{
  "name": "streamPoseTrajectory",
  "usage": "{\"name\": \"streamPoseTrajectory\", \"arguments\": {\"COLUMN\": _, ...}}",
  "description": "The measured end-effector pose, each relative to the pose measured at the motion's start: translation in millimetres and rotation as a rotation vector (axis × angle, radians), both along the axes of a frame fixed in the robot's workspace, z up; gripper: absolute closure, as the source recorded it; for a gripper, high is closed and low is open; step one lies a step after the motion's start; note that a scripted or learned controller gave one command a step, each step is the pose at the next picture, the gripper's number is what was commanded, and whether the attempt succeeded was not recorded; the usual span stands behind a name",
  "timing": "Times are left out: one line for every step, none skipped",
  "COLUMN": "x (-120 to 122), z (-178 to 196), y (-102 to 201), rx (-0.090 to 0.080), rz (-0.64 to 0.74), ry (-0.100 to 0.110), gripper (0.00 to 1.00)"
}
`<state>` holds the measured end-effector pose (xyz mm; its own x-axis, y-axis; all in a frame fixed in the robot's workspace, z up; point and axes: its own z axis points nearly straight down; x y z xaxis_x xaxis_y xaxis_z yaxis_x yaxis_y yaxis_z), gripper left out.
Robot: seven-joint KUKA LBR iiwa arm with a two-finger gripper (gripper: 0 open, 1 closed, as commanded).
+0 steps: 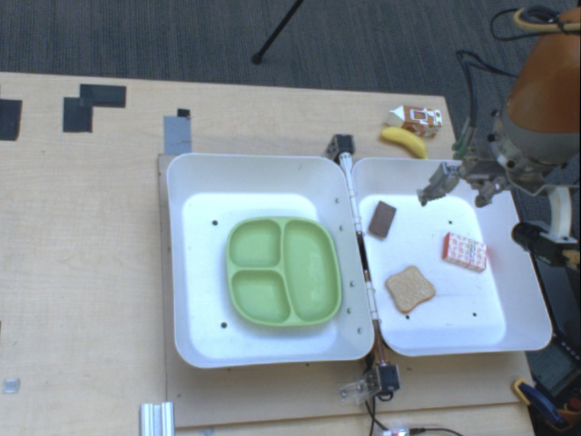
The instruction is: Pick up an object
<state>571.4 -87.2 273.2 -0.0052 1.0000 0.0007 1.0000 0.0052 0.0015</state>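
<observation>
Three candidates in the right bin (522,330), right of centre frame: brown block (383,218) at upper left, bread slice (410,288) below, red-and-white packet (465,252) to the right. Gripper (458,186) above the bin's upper edge, fingers spread wide, holding nothing. Probably all light; bread likely soft foam, best pinched across its flat sides. Block stiffer, narrower, easiest.

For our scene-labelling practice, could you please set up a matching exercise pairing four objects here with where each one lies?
Things:
1. green divided plate
2. banana
3. slice of bread
4. brown block

Places:
A. on the bench beyond the bins
B. right bin, near its front edge
C. left bin
D. right bin, near the divider between the bins

Pairs: 1-C, 2-A, 3-B, 4-D
</observation>
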Motion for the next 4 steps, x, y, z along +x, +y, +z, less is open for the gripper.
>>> {"name": "streamPoseTrajectory", "arguments": {"x": -85, "z": -93, "y": -53, "rx": -0.001, "rz": -0.004, "ry": 0.001, "gripper": 0.00}}
{"name": "streamPoseTrajectory", "arguments": {"x": -82, "z": -187, "y": 1, "rx": -0.001, "rz": -0.002, "ry": -0.006, "gripper": 0.00}}
{"name": "streamPoseTrajectory", "arguments": {"x": -81, "z": -176, "y": 1, "rx": -0.001, "rz": -0.001, "ry": -0.009, "gripper": 1.00}}
{"name": "streamPoseTrajectory", "arguments": {"x": -84, "z": -88, "y": 64, "rx": 0.000, "rz": 0.000, "ry": -0.002, "gripper": 1.00}}
